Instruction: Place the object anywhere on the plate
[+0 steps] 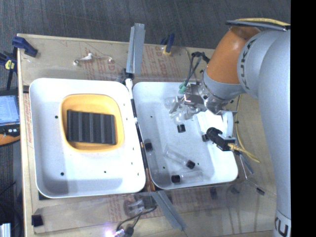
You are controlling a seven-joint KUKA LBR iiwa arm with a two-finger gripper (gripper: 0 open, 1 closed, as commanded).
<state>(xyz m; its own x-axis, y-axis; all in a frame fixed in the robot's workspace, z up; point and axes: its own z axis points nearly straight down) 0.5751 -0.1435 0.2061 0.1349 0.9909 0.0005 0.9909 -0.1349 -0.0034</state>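
We count two shallow white bins side by side on a plywood tabletop (49,53): a left bin (44,172) and a right bin (153,98), both smooth plastic with rounded corners. In the left bin sits one yellow plate (91,102), a rounded square with a raised rim, carrying one dark ribbed rectangular block (92,127) at its centre. The one grey arm (266,107), with its glossy orange band, enters from 3 o'clock, and its gripper (183,107) hangs over the right bin toward 12 o'clock. We cannot tell how far its fingers are parted or what they hold. At 6 o'clock in the right bin lies one clear, tube-like object (181,159) with dark ends, well apart from the plate.
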